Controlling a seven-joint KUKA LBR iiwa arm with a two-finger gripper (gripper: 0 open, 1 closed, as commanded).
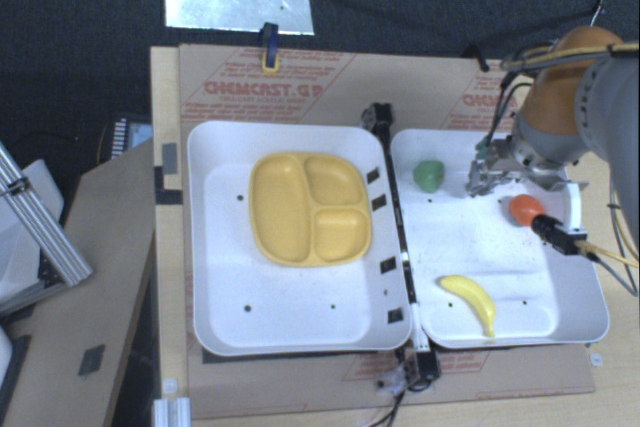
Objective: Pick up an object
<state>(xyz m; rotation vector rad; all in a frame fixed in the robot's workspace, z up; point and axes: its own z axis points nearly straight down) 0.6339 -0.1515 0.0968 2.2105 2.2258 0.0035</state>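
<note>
In the right bin [480, 255] lie a green round object [429, 175] at the back left, an orange ball [524, 209] at the right, and a yellow banana [471, 299] near the front. My gripper [484, 180] hangs over the back of the right bin, between the green object and the orange ball, pointing down. It touches neither of them. Nothing shows between its fingers.
The left bin [220, 295] holds a yellow divided plate [308, 208] in its middle. A black divider with clips [393, 215] runs between the two bins. Cardboard [300, 80] lies under both bins, with a yellow clamp [270, 50] at its back edge.
</note>
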